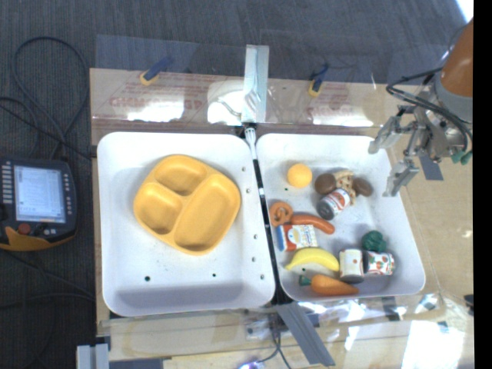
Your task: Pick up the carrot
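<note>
From the overhead camera we count two white bins: the left bin (123, 283) bears one yellow divided plate (187, 203), and the right bin (400, 229) holds one carrot (334, 285), one banana (313, 260), one orange ball (300, 176) and several other small items. The carrot lies flat at the right bin's near edge, its long axis running left to right, tip toward the right. The gripper (393, 167) hangs with fingers spread above that bin's far right rim, well apart from the carrot.
</note>
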Controlling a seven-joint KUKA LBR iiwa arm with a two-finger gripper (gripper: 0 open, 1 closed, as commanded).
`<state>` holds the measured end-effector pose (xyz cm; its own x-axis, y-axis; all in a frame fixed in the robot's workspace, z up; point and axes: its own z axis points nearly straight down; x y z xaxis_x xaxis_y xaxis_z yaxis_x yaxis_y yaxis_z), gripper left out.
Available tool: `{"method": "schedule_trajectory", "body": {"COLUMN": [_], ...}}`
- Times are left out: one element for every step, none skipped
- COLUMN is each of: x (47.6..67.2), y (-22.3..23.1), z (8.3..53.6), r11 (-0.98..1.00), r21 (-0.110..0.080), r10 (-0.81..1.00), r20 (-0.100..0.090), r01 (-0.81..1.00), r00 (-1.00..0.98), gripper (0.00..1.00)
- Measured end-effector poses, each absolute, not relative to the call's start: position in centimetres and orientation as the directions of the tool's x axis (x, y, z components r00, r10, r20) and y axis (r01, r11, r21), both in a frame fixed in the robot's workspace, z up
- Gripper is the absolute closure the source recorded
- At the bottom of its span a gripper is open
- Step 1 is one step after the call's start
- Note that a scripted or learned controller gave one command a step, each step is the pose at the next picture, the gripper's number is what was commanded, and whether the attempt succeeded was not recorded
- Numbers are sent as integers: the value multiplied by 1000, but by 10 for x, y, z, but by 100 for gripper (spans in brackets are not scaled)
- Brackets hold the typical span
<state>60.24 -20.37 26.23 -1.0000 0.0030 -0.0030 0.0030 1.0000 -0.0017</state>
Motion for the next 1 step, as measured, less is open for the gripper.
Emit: {"method": "schedule_trajectory", "body": {"x": [648], "y": [-163], "z": [181], "r11": [1000], "r21": [3], "r10": [21], "r20": [7], "r01": [21], "r00": [-1000], "gripper": [0]}}
